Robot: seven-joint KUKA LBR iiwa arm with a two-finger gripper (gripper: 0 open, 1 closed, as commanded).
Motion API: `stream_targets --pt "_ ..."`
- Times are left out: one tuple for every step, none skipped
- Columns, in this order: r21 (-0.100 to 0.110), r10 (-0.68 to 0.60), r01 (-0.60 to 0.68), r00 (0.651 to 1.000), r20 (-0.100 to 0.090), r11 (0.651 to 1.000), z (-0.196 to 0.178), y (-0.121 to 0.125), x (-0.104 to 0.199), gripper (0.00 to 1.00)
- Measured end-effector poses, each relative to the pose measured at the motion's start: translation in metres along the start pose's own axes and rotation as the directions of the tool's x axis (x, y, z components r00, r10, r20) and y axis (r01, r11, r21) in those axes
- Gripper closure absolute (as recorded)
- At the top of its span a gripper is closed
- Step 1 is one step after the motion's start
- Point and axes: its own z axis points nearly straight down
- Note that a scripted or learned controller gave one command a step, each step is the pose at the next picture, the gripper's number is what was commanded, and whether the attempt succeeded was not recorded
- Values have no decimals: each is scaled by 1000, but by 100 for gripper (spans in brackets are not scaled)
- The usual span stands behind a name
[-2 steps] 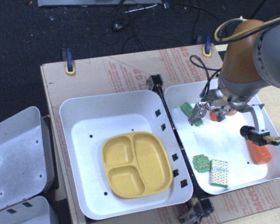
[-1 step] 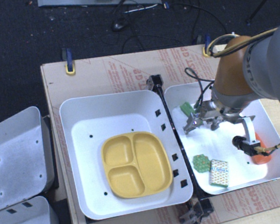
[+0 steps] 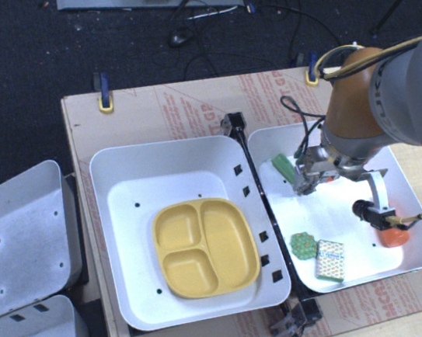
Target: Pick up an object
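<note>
My gripper (image 3: 304, 181) reaches into the right bin (image 3: 415, 196) from the right, low over its upper left part. A small green block (image 3: 282, 166) lies just left of and above the fingertips, close to them; I cannot tell whether they touch it. Nearer the front of that bin lie a knobbly green object (image 3: 303, 246) and a patterned pale packet (image 3: 331, 260) side by side. An orange-red object (image 3: 395, 236) sits at the bin's right front.
The left bin (image 3: 124, 216) holds a yellow three-compartment plate (image 3: 205, 246). A black divider strip (image 3: 261, 195) runs between the bins. White panels (image 3: 16, 232) lie off the bench at the left.
</note>
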Motion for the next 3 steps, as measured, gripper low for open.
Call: stream_targets --pt "-5 -4 4 1000 1 1000 -58 9 -6 100" --pt "-5 -6 6 1000 1 1000 -106 11 3 100" --pt "-5 -6 6 1000 1 1000 -159 12 3 100"
